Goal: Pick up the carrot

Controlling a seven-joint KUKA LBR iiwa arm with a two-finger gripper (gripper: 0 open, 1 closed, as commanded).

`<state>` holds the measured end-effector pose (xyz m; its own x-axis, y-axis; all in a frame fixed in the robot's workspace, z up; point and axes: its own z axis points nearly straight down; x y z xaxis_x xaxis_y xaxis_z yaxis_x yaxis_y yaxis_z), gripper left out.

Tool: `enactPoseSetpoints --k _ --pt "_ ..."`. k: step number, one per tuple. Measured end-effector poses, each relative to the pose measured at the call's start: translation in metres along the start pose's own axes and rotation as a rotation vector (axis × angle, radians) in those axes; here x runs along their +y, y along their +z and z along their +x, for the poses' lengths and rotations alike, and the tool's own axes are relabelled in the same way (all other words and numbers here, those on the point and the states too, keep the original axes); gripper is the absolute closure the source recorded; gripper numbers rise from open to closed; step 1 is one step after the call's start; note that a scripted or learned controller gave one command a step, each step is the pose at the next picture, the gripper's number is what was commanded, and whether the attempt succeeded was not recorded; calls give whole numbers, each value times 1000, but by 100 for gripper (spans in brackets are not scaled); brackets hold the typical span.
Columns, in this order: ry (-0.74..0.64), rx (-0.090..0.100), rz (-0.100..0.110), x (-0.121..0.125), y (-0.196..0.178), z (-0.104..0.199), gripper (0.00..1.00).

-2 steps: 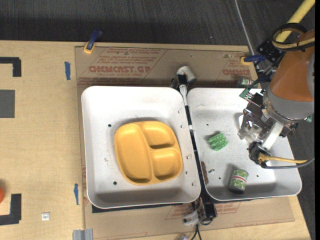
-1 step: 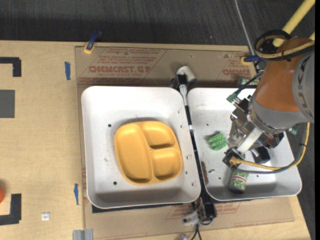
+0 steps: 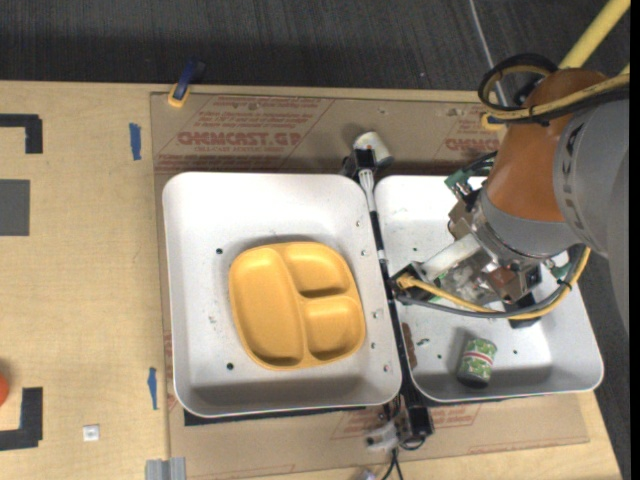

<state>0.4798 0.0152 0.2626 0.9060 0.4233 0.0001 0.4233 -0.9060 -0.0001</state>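
Grey arm with orange band hung low over right white bin, wrist hiding bin centre. Jaws' state: could not tell. Carrot location: could not tell, possibly under wrist. Risk: blind grasp missed, or snagged small green can lower right; yellow divided tray sat in left bin.

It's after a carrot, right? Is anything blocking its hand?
Hard to say: the arm and its cables cover the middle of the right bin, hiding what lies under the hand. A green can sits apart, nearer the front.
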Motion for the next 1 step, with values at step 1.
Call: enactPoseSetpoints --k 1 --pt "237 -1 0 -30 -9 13 100"
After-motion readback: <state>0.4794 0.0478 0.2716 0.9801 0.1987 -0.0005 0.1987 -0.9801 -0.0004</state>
